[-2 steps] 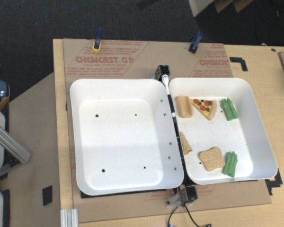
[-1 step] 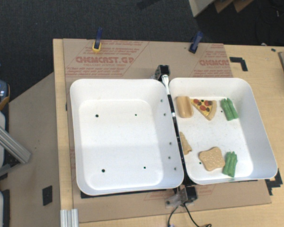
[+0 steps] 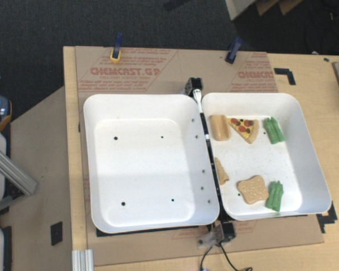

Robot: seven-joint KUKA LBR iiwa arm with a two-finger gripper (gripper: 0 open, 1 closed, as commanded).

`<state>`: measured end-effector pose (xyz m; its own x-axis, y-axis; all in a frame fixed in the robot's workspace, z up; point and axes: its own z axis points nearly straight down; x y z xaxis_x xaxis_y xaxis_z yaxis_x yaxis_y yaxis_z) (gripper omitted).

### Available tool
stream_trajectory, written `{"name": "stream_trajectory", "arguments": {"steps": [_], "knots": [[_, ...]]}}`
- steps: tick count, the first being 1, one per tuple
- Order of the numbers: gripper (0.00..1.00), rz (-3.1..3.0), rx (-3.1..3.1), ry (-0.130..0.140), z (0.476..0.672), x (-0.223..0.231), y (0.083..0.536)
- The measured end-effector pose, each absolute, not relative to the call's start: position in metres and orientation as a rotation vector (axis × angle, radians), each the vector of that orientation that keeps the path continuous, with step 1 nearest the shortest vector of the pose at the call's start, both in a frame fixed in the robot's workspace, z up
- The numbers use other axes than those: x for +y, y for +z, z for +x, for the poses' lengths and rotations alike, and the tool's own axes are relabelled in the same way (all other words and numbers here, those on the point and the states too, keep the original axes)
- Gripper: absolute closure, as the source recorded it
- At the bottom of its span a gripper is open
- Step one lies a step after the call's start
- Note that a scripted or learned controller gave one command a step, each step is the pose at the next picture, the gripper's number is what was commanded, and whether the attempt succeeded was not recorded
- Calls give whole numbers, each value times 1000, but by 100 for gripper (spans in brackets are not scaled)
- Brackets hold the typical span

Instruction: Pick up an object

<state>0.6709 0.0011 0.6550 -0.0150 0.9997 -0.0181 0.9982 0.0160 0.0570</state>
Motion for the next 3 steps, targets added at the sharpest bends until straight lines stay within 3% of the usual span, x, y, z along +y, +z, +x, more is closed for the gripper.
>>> {"name": "stream_trajectory", "arguments": {"steps": [3], "knots": [[100,2132,2188,82,674,4,688]]}}
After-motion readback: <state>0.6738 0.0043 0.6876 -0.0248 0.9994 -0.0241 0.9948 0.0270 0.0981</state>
